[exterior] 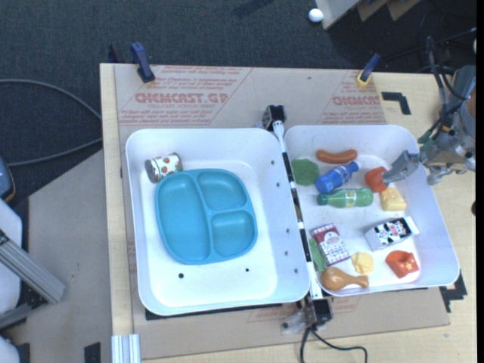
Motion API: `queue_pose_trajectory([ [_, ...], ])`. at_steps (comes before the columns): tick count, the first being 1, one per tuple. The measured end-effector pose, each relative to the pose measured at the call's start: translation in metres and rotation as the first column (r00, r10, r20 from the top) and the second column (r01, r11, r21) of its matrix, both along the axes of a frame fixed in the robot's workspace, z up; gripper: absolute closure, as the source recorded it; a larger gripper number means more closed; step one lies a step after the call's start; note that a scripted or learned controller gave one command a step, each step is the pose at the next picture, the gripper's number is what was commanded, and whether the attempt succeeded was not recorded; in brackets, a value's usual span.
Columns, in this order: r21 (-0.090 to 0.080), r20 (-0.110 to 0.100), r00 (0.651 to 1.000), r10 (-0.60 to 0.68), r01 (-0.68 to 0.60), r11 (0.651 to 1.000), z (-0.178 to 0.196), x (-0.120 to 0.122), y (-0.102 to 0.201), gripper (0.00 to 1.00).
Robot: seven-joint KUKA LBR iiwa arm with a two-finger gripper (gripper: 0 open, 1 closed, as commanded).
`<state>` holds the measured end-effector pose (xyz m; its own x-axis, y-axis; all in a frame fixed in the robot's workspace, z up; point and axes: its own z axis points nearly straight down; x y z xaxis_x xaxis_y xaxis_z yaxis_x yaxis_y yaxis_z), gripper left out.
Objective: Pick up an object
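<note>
Pincer point(399, 168) low over right white bin point(446, 237); finger state: cannot tell. Red rounded plastic toy point(374, 178) touching its tip, yellow wedge toy point(392, 199) just below. Risk: crowded pile, fingers may nudge neighbours, toy may slip out. Green plastic bottle point(346, 198) farther left.

Red print on the brown board point(227, 97) that covers the bench reads roughly "CHEMCAST GP" behind the left bin; the same print repeats, partly cut off, behind the right bin. The smaller red lines around it are too blurred to read.
</note>
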<state>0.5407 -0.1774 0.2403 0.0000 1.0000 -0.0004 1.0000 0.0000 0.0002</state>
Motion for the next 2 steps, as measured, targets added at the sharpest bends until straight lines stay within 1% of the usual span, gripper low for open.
queue_pose_trajectory([
  [1, -0.001, 0.000, 1.000, 0.000, 0.000, 1.000, -0.078, 0.051, -0.035, 0.00],
  [2, 0.002, -0.002, 1.000, 0.001, -0.001, 1.000, -0.151, 0.068, -0.003, 0.00],
])
